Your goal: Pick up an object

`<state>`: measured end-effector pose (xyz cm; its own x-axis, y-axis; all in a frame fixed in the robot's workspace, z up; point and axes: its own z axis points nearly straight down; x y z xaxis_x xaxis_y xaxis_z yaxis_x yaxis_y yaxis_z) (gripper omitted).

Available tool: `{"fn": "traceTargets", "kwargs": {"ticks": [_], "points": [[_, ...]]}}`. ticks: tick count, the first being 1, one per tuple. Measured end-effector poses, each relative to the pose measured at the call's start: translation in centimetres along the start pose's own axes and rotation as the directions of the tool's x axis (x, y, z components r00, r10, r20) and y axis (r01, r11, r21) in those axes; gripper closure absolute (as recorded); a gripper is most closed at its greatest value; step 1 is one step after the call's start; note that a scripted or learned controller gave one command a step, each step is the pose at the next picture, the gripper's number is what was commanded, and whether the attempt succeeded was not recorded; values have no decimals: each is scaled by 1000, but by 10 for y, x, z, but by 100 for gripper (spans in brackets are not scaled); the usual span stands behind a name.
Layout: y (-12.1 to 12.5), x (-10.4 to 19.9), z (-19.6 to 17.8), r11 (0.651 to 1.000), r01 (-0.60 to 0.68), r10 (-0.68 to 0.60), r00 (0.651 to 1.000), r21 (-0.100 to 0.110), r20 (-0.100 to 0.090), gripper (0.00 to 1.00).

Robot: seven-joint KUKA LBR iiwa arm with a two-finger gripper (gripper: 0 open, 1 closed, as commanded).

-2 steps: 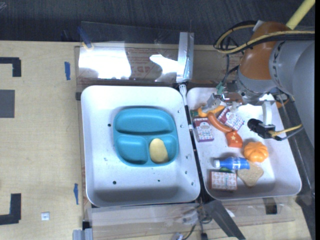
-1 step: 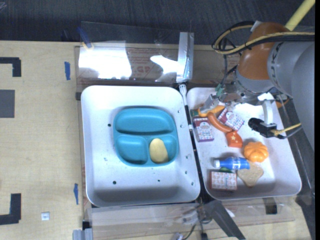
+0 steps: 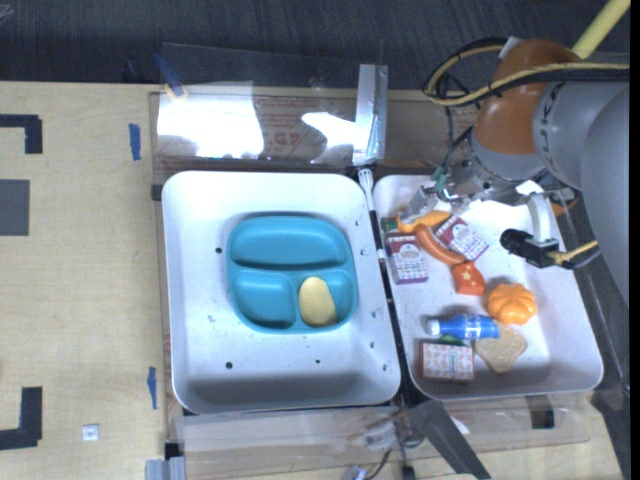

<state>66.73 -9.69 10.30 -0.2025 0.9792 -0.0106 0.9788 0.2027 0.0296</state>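
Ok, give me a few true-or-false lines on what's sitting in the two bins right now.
1. A yellow lemon-shaped object lies in the blue divided plastic tray. True.
2. The blue tray sits in the right white bin. False: it sits in the left white bin.
3. The small orange toy pumpkin lies in the right white bin. True.
4. The blue-and-white tube lies inside the blue tray. False: it lies in the right bin, beside the pumpkin.
5. The grey arm reaches over the right bin's far end. True.
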Motion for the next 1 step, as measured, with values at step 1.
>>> {"fn": "traceTargets", "kwargs": {"ticks": [1], "points": [[-16, 2, -1, 1000, -12, 12, 1000, -2, 0, 0]]}}
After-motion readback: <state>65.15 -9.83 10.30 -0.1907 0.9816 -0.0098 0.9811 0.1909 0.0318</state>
